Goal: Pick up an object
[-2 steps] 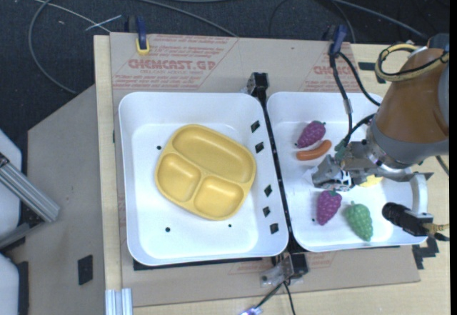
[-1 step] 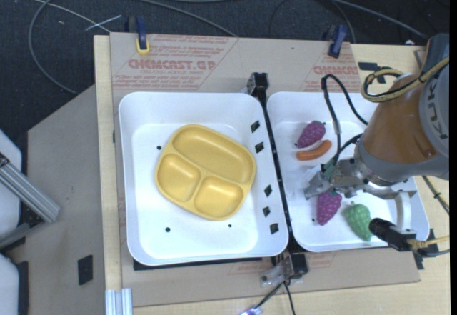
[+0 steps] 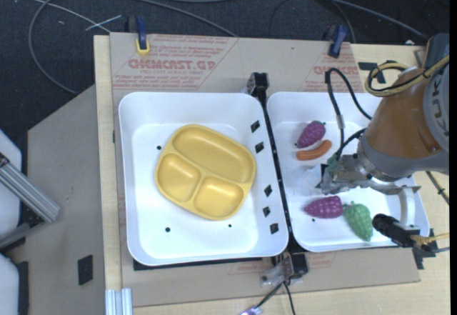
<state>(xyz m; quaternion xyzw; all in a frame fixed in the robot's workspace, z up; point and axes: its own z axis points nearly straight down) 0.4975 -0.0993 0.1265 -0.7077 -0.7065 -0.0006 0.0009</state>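
Two shallow white bins sit side by side on the bench. The left bin [image 3: 136, 163] carries one yellow three-compartment plate [image 3: 206, 171] near its centre. The right bin [image 3: 300, 235] holds four toy foods: two purple grape bunches, one [image 3: 311, 133] toward the far edge and one [image 3: 323, 207] toward the near edge, one orange sausage [image 3: 313, 152] just beside the far bunch, and one green piece [image 3: 358, 220] beside the near bunch. The gripper [image 3: 335, 176] hangs between the sausage and the near grapes; its grip state cannot be told.

Left bin [image 3: 136, 163]: yellow divided plate [image 3: 206, 171]. Right bin [image 3: 296, 235]: two purple grape bunches [image 3: 311, 133] [image 3: 323, 207], orange sausage [image 3: 313, 152], green toy [image 3: 358, 220]. Tool [image 3: 334, 176] low between them.
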